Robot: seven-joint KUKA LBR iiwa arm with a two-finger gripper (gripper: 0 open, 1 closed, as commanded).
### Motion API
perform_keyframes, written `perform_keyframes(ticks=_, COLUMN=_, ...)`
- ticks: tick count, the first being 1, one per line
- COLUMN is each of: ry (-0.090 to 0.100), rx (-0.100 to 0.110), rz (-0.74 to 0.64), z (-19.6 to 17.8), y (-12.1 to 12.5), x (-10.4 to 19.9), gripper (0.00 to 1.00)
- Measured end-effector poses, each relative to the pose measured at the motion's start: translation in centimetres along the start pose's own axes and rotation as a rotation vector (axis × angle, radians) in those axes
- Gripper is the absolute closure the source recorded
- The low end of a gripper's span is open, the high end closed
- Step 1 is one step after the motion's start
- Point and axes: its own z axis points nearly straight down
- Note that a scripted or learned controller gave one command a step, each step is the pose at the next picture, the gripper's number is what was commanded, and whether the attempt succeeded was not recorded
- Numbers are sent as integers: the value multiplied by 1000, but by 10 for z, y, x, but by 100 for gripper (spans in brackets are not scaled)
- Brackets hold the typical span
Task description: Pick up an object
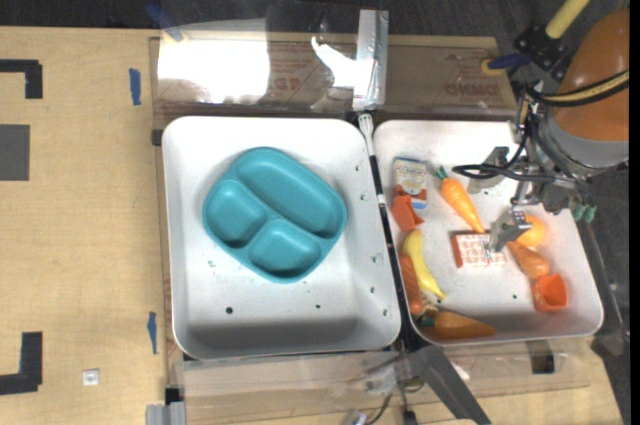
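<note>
So from the overhead camera, the gripper is down inside the right bin, hanging off the grey arm that comes in from the right, with the orange band up above the wrist. Honestly can't tell whether the fingers are apart or together, they're small and blurry against the clutter, and nothing is clearly sitting between them. Right at the tips, touching or just under them on the left, is a small red and white packet. Just to the right of the gripper there's a yellow-orange fruit, and below that an orange lump and a little orange cup near the bin's lower right corner. Up and left of the gripper lies a carrot, tilted, and further left a small carton near the divider edge. A banana runs along the left wall, well left of the gripper, with another long orange piece hugging the bottom rim. Only real open floor is a patch below the packet and a strip along the top wall. Way off to the left, the left bin holds a teal divided plate in the middle, with lots of bare white around it on every side.
</note>
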Motion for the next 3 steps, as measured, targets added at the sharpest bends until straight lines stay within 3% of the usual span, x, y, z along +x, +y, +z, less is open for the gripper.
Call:
perform_keyframes(ticks=1, ry=-9, rx=1, rz=20, z=107, y=21, x=-25, gripper=0)
perform_keyframes(ticks=2, ry=-23, rx=2, rz=19, z=94, y=22, x=-29, gripper=100)
perform_keyframes(ticks=3, ry=-10, rx=-2, rz=-4, z=6, y=56, x=-104, gripper=100)
